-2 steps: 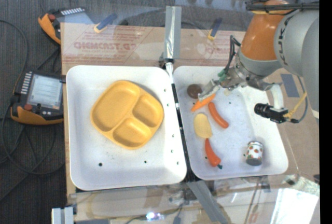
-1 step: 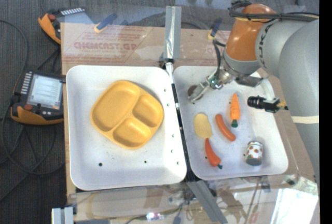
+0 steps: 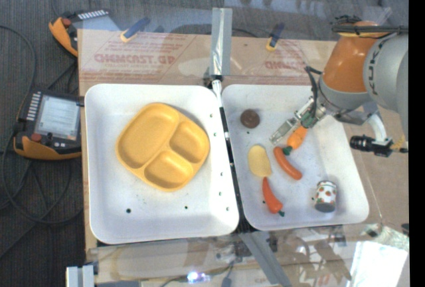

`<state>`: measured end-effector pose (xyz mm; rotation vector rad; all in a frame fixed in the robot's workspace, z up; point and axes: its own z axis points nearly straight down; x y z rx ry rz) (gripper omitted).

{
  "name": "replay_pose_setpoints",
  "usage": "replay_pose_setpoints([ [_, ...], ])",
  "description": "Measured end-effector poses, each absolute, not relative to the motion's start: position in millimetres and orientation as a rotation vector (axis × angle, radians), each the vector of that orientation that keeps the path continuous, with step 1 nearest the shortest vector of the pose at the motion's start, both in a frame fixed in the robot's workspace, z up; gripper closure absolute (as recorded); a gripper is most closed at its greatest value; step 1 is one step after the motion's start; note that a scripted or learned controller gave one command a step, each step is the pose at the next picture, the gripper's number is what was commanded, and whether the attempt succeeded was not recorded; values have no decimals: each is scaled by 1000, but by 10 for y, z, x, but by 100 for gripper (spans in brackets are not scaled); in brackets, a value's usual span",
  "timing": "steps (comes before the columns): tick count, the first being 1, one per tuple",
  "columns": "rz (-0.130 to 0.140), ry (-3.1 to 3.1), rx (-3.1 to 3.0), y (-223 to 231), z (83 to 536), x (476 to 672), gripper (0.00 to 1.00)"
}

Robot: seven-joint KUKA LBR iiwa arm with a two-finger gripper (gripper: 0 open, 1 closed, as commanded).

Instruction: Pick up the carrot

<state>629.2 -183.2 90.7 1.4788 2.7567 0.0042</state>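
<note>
Where the arm reaches in from three o'clock, its gripper hangs low over the right bin, at about one o'clock from that bin's middle. The fingers look slim and pale and slant down toward eight o'clock, but from here I cannot tell how far apart they stand or whether anything sits between them. The carrot, orange with a green top, lies right at the fingers' lower side, its green end tucked against the gripper and its tip pointing to seven o'clock. Just beside it, at seven o'clock, lies a red sausage, close enough that the two nearly touch. At nine o'clock from the sausage is a yellow potato-like piece, and below that, toward six o'clock, a red chili with a dark stem. A brown disc sits at ten o'clock in the bin, well apart from the gripper. A small spotted cup rests at five o'clock, near the bin's corner. The left bin carries a yellow divided tray, tilted a little. A pendant lies on the floor at nine o'clock.
</note>
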Motion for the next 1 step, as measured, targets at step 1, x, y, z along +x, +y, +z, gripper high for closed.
replay_pose_setpoints([
  [1,12,2752,1475,-1817,1025,6317,100],
])
